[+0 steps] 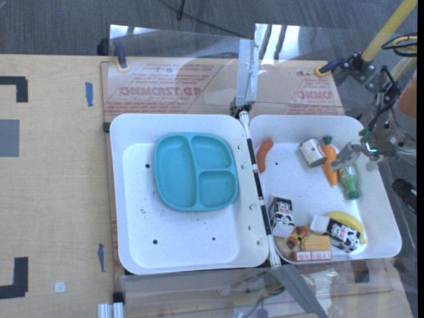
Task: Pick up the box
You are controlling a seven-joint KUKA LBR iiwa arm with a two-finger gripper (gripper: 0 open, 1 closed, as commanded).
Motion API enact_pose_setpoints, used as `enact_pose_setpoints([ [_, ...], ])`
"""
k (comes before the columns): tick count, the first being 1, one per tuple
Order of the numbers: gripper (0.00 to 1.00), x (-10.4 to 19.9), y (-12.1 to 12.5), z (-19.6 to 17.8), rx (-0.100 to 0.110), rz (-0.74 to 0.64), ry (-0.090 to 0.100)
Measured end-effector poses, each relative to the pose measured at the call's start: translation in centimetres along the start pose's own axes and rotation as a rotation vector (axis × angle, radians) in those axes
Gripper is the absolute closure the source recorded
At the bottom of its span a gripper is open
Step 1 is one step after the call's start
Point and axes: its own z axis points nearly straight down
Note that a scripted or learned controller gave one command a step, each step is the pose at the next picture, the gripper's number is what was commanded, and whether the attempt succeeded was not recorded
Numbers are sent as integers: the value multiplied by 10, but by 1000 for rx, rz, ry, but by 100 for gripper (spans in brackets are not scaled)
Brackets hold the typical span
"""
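So nothing's grabbed yet: the small black-and-white carton box (283, 212) sits in the right white bin (391, 234) by the divider, while the two-finger gripper (358, 156) hovers well apart, fingers spread, empty.

Arm (405, 121) cropped at right edge

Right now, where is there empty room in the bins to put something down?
The left bin has bare floor around the teal plate, mostly below it. In the right bin, there's room between the hot dog and the milk carton. Its bottom edge and right side are crowded.
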Motion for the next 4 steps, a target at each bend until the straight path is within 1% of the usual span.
enact_pose_setpoints([
  [1, 0, -36, -50, -208, -4, -59, -4],
  [2, 100, -36, -47, -216, -3, -63, -7],
  [3, 100, -37, -45, -224, -3, -66, -11],
  [4, 100, -36, -79, -231, -1, -4, -2],
])
